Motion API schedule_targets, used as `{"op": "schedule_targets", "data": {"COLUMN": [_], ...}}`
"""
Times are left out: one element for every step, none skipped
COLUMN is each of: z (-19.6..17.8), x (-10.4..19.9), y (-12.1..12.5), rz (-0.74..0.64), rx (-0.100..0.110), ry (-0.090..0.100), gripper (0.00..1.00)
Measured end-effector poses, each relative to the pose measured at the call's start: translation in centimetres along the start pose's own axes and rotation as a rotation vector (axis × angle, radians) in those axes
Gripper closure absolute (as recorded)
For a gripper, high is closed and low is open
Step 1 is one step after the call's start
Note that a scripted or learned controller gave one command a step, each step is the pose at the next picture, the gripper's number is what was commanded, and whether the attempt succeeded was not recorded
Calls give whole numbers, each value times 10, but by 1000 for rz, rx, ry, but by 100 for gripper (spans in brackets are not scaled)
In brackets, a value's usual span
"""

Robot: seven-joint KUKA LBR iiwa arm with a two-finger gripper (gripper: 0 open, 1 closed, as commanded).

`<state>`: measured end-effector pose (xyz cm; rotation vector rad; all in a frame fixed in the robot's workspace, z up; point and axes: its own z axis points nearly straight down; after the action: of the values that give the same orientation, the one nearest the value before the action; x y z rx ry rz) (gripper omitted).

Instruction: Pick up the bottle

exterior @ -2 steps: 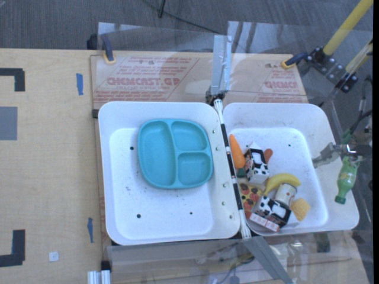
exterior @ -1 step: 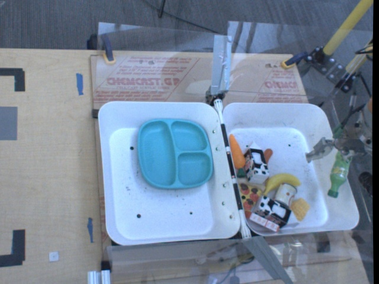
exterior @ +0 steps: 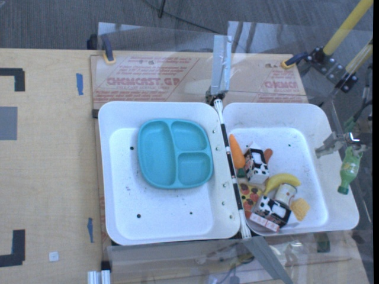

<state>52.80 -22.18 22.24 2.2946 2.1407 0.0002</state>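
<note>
**Task item.** Green bottle (exterior: 349, 169) located at the far right rim of the right bin (exterior: 278, 108), tilted, cap end lowest, overlapping the rim line. Gripper (exterior: 342, 142) seen as grey metal parts just above the bottle's upper end. Whether released, clenched or grasping: cannot tell, parts too small and blurred. Contact with the bottle not confirmed either.

**Risks, as judged.**
- If held, held by one end only. Likely to swing or slip out on a fast lift.
- If dropped, could fall outside the right bin instead of into it, given the position at the rim.
- If not held, could be nudged over the rim by a closing or descending move.
- Smooth rounded plastic, probably slippery.

**Surface and room.**
- Inside the right bin: carrot (exterior: 236, 151), banana (exterior: 280, 181) and other small toys, heaped toward its left side, well apart from the bottle.
- Left of the right bin, touching it: left bin (exterior: 112, 158) with a teal divided plate (exterior: 175, 153).
- Further left: pale wooden bench (exterior: 47, 158) with tape marks.
- Behind the right bin: printed cardboard (exterior: 148, 78), then grey carpet (exterior: 59, 10).
- Behind and to the right: yellow poles (exterior: 352, 18).
</note>
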Motion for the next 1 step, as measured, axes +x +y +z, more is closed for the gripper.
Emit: {"op": "schedule_targets", "data": {"z": [41], "x": [2], "y": [-8], "rz": [-19], "rx": [4], "ry": [3], "gripper": [0]}}
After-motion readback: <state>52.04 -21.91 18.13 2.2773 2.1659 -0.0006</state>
